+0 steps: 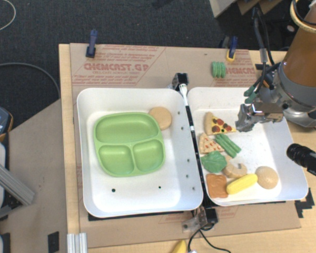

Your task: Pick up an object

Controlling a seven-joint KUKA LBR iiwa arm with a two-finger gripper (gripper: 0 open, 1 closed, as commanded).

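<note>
My pincer (246, 121) sits low over the right bin (284, 186), at the upper middle of it, just right of the pizza slice (217, 124). Fingers are dark and bunched from this angle, so I can't tell if they're apart or together, and I see nothing between them.

Candidates are all in the right bin, clustered along its left and bottom side:
- pizza slice, nearest the pincer, flat wedge. Looks like rigid toy plastic, light. Lies flat, so hard to get fingers under; I'd pinch across the narrow width, near the crust end.
- green bean piece (227, 145), just below the pizza, long and thin. Light, probably stiff. Grab across the short axis at mid-length.
- cracker-like wedge (209, 143), touching the bean's left side, flat too.
- green leafy piece (215, 163), lumpy, may be softer.
- yellow banana-like piece (240, 184), rounded and glossy, so likely slippery; take it across the middle.
- tan round piece (267, 177) at the bottom right, ball-ish, could roll out of a pinch.
- orange piece (216, 185), bottom left corner, close to the bin wall, little finger room.

Nothing here looks fragile or heavy. Crowding is the main risk: neighbours touch, so closing may nudge two at once.

Left bin (89, 157) holds a green divided tray (129, 144) and a tan cookie-like disc (161, 117) beside it. Both well apart from the pincer. A small green item (218, 69) lies on the counter (126, 65) above the right bin.
</note>
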